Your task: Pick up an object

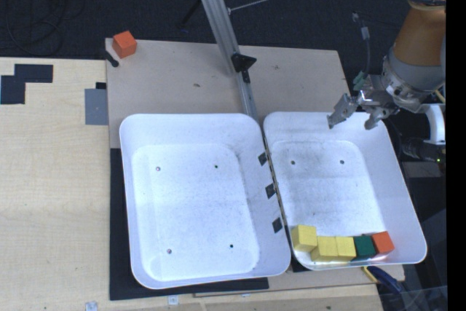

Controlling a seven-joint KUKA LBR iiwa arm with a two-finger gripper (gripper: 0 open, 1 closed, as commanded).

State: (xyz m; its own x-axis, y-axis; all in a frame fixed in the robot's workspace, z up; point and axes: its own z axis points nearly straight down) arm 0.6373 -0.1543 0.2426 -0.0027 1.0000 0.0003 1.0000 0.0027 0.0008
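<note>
The pincer [354, 111] hangs spread wide and empty above the far rim of the right bin [331, 178]. The blocks sit well away, along that bin's near wall: three yellow blocks [326, 244], one green block [364, 245], one orange block [382, 242], their row running left to right. Another orange cube [124, 44] rests on the counter [182, 76], far left.

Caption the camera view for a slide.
Open hand above the right bin's far edge; blocks lined along its near wall.
</note>
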